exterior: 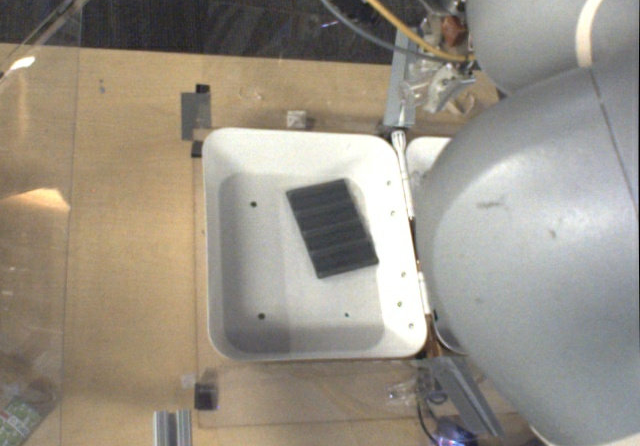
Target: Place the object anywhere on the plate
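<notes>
Wooden bench (120, 234), white bin (225, 334) holding a dark ridged block (332, 228); pincer's state impossible to tell

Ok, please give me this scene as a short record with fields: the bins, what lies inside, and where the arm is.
left bin: white bin, shallow, fully in view
content of left bin: dark ribbed plate, lying flat, turned at a slant
right bin: second white bin, mostly covered by the arm
arm: grey arm, large in the foreground, over the right bin
gripper: cannot tell where it is
bench: light wooden bench
</notes>
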`<state>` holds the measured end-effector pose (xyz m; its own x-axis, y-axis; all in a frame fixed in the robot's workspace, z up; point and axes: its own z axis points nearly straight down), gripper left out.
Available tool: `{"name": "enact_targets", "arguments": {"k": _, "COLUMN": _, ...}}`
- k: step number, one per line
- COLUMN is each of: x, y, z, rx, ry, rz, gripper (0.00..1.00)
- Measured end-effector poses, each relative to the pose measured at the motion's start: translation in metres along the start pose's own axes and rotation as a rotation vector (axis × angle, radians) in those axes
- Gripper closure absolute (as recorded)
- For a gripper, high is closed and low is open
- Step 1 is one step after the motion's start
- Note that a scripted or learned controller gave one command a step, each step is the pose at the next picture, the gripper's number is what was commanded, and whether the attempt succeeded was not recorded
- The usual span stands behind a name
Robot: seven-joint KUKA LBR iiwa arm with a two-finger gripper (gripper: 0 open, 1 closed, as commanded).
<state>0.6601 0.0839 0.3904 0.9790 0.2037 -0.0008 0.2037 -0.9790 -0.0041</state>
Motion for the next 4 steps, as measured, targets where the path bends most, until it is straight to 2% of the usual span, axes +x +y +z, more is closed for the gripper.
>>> {"name": "enact_targets", "arguments": {"k": 1, "x": 0.001, "y": -0.001, "z": 0.026, "rx": -0.004, "ry": -0.001, "rz": 0.005, "gripper": 1.00}}
{"name": "enact_targets", "arguments": {"k": 4, "x": 0.001, "y": 0.001, "z": -0.001, "rx": 0.004, "ry": -0.007, "rz": 0.000, "gripper": 1.00}}
